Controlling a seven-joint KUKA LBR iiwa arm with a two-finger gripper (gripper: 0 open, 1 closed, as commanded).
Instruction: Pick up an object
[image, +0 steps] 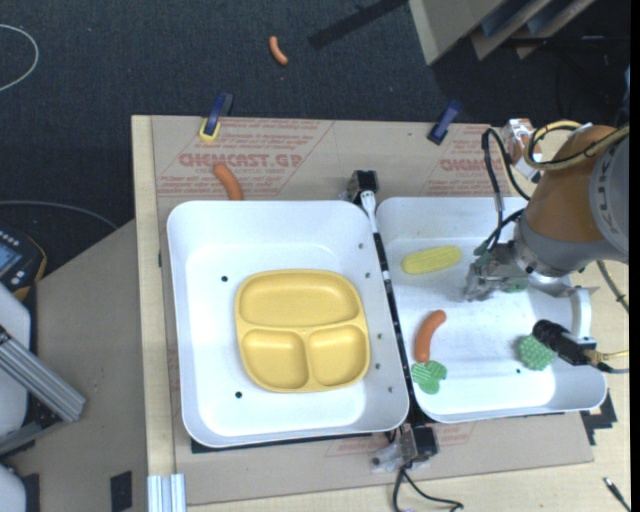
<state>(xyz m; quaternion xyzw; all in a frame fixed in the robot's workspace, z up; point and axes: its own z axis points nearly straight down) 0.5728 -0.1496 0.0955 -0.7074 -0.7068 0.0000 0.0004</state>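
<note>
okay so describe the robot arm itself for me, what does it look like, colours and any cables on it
The arm has a rounded orange band above a smooth grey wrist section. Black cables loop around its upper part, beside a yellowish one. Its gripper is a small grey metal piece with greenish parts. A black fitting sits lower down beside a pale bracket.

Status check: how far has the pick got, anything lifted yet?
Done: the gripper is down in the right bin, just right of the yellow corn. In hand: nothing visibly lifted; the corn, the sausage and both green pieces lie on the bin floor. Left: grasping one item and raising it. The yellow tray sits in the left bin.
</note>
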